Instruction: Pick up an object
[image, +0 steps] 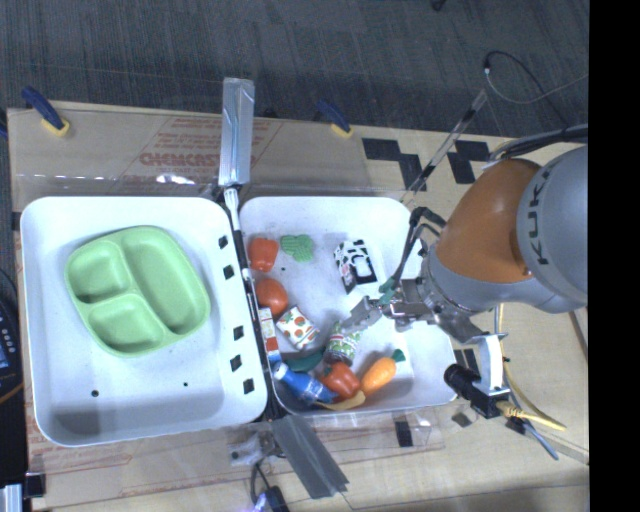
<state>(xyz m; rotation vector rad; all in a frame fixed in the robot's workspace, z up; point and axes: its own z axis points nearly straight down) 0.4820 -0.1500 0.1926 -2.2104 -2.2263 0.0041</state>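
The right bin (390, 218) holds a jumble of small things. Near its left wall lie an orange-red pepper (262, 252), a green leafy piece (296, 245), a red tomato (272, 296) and a small printed carton (297, 327). A black-and-white patterned block (352, 262) lies toward the middle. Along the front edge sit a green can (343, 347), an orange carrot (378, 374), a red pepper (340, 380) and a blue bottle (300, 383). My gripper (362, 312) hangs low over the middle of this bin, just above and right of the green can. Nothing shows held in it.
The left bin (40, 330) holds a green divided plate (137, 288). A metal divider (236, 130) stands between the bins at the back. The arm's orange band (490, 235) hangs over the right bin's right wall.
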